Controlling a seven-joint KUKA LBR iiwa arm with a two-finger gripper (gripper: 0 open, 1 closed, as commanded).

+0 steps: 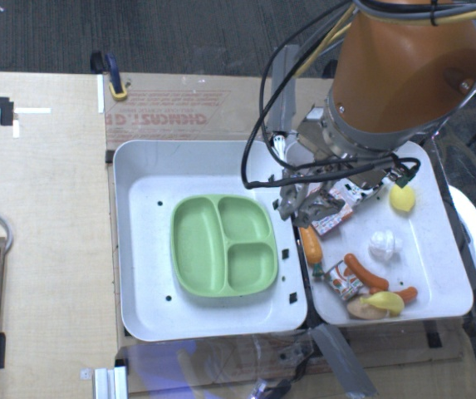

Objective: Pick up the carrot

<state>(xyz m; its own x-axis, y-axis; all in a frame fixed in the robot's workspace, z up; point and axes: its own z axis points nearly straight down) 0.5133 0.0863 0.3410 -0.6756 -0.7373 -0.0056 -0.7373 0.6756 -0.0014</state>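
The small orange carrot is seen lying at the left edge of the right shallow white bin, just right of frame centre, against the wall shared with the left white bin. The tool is positioned directly above it, close but apart from it; whether it is apart or together cannot be told. A green three-compartment plastic plate is seen in the left bin. A yellow lemon is noted right of the tool.
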